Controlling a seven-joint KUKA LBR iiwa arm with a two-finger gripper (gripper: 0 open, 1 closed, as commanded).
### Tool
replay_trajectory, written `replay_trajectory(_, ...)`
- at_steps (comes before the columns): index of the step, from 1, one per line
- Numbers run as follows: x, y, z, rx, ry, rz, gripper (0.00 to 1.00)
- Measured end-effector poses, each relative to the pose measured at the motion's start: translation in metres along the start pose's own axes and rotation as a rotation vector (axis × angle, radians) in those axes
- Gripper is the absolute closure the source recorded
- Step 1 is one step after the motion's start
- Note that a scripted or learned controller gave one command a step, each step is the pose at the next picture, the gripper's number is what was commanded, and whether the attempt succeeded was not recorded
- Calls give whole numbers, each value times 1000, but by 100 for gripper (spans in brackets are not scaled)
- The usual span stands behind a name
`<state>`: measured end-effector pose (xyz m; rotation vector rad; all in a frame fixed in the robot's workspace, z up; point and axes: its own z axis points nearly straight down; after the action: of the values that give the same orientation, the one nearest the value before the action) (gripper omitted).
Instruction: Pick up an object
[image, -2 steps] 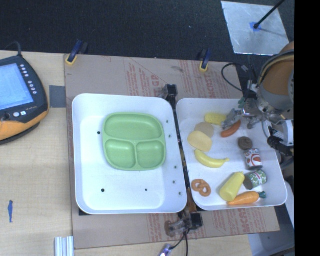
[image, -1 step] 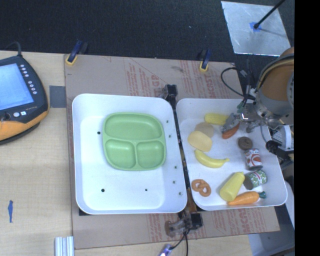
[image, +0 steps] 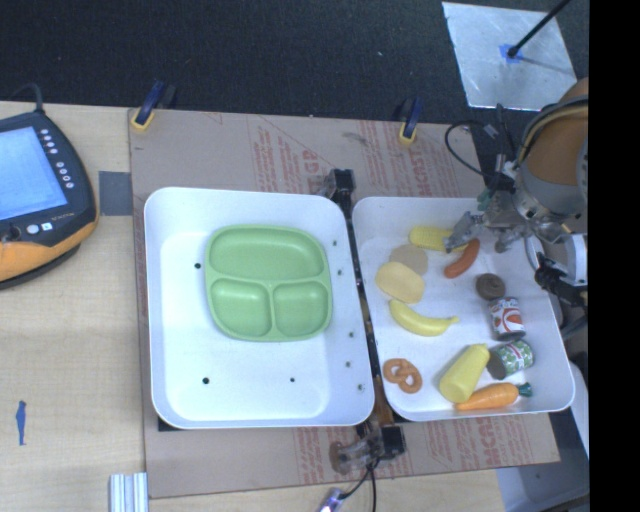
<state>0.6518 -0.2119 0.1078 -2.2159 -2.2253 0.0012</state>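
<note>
1. Over the far edge of the right bin (image: 560, 385), the gripper (image: 478, 228) hangs low, close to the red sausage (image: 462, 258). That bin is the landmark for every place below.
2. Grey arm (image: 555, 150) with an orange band reaches from beyond the right bin's far right corner.
3. Whether the jaws are wide or narrow, I cannot tell; the metal parts at the tip blur together. Nothing is seen gripped between them.
4. No object looks lifted, so I judge the pick as not yet done. The approach seems made; closing on a thing and raising it are left.
5. Red sausage lies at a slant near the right bin's far wall, just below the tip. It is the likeliest target, though that is a guess.
6. Beside it, also near the far wall, lies a small yellow piece (image: 429, 237). A pale round piece (image: 400, 281) sits toward the bin's left wall, with a banana (image: 420, 320) just nearer the camera.
7. A dark round lump (image: 490, 287) and a small can (image: 507, 319) sit toward the right wall.
8. Along the near wall lie a pretzel (image: 403, 375), a yellow block (image: 464, 372), a carrot (image: 490, 397) and a green-patterned piece (image: 513, 356).
9. Left of the right bin stands the left bin (image: 180, 390), touching it, holding a green divided plate (image: 269, 282).
10. Both bins rest on the worktop (image: 70, 340).
</note>
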Motion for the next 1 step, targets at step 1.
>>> replay_trajectory(1,20,-4,16,3,0,-1,0)
